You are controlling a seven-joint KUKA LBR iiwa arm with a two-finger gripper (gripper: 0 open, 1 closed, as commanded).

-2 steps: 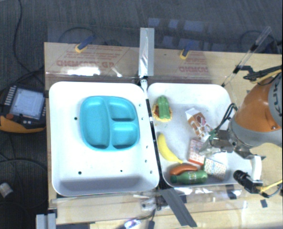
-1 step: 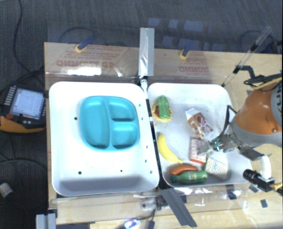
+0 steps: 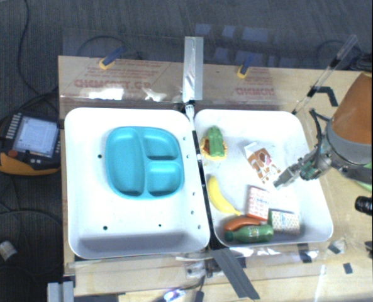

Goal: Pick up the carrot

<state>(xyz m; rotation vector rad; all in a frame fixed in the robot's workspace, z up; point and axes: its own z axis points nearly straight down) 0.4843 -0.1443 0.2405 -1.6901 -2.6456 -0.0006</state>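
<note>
The carrot (image 3: 239, 222) is a small orange-red piece lying near the front of the right bin (image 3: 287, 121). A green bottle (image 3: 250, 233) presses against its front side and a banana (image 3: 218, 195) lies just behind it. My gripper (image 3: 284, 177) hangs over the right half of that bin. It is to the right of and behind the carrot, well apart from it, and nothing shows in its grasp.
The right bin also holds a green and yellow toy (image 3: 213, 142), a brown and white packet (image 3: 261, 160), a pink box (image 3: 257, 202) and a patterned box (image 3: 283, 220). A blue divided plate (image 3: 144, 160) lies in the left bin (image 3: 85, 200).
</note>
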